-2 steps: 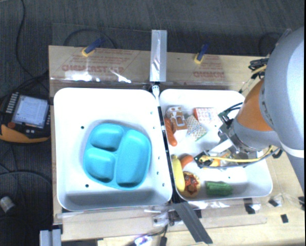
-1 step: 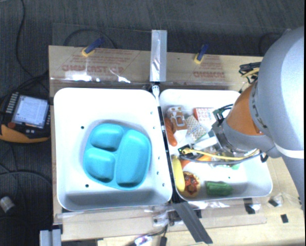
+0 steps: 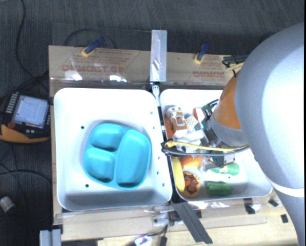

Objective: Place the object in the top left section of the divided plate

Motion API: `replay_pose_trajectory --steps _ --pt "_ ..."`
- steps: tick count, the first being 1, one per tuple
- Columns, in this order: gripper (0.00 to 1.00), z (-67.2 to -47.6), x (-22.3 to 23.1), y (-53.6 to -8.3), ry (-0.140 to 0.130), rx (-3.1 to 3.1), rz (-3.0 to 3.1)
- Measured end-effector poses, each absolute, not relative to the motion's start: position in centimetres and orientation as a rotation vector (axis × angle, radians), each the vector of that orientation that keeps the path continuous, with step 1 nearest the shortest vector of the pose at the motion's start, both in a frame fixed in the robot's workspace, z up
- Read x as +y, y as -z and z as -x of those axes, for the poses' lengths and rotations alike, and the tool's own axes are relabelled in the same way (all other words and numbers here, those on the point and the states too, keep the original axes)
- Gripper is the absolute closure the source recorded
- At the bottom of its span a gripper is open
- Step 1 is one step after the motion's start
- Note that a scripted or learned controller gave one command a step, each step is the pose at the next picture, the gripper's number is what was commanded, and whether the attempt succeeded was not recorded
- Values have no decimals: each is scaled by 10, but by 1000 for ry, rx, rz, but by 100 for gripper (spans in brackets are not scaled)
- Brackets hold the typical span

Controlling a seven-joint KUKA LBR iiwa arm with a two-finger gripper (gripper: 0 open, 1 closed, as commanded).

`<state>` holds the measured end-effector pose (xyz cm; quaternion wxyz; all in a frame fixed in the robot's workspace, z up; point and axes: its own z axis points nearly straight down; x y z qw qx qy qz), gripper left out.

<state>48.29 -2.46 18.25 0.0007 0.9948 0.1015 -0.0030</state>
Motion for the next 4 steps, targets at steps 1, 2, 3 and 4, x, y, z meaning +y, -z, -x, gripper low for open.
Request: replay_pose_trajectory --steps 1,2,3,4 --pt "100 -482 54 -182 11 323 -3124" --pt "100 -571 -24 -253 8 363 -3117" --pt "100 -483 3 -183 14 318 -3126" --pt "100 -482 52 -182 11 322 -3125"
